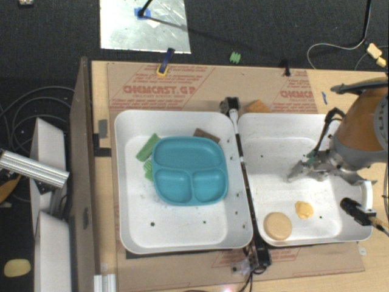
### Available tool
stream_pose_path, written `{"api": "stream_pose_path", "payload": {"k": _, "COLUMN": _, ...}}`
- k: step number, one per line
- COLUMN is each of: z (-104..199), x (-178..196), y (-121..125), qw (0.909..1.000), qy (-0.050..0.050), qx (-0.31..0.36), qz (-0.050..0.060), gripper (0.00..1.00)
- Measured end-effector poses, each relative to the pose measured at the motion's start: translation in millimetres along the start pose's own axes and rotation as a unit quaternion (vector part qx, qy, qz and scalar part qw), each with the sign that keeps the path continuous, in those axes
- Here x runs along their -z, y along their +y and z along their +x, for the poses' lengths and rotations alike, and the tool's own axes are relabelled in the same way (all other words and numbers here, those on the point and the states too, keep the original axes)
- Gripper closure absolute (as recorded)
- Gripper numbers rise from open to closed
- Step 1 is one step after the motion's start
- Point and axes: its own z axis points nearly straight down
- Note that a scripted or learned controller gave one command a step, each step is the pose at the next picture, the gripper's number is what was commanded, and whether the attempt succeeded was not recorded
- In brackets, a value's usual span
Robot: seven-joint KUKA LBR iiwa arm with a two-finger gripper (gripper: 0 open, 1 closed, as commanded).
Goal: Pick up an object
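Jaw state cannot be told; the gripper (302,171) is seen low over the right bin (273,132), bare floor at its 9 o'clock. At its 6 o'clock lie a yellow lump (304,210) and tan disc (278,225), the disc near the front rim. A blue divided tray (188,170) partly hides green pieces (146,147) in the left bin (130,224).

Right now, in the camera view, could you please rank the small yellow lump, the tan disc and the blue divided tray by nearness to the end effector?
From the end effector:
1. Small yellow lump, right bin, just below it.
2. Tan disc, right bin's lower left corner.
3. Blue divided tray, left bin, farthest.
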Motion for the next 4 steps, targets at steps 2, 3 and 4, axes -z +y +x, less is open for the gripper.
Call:
{"api": "stream_pose_path", "payload": {"k": 2, "z": -22.4, "x": 119.8, "y": 70.6, "qw": 1.0, "qy": -0.004, "qx": 0.003, "qz": -0.008, "gripper": 1.0}}
{"api": "stream_pose_path", "payload": {"k": 3, "z": -20.9, "x": 142.5, "y": 89.9, "qw": 1.0, "qy": -0.002, "qx": 0.003, "qz": -0.003, "gripper": 1.0}}
{"api": "stream_pose_path", "payload": {"k": 4, "z": -19.2, "x": 163.6, "y": 87.4, "qw": 1.0, "qy": -0.001, "qx": 0.002, "qz": -0.002, "gripper": 1.0}}
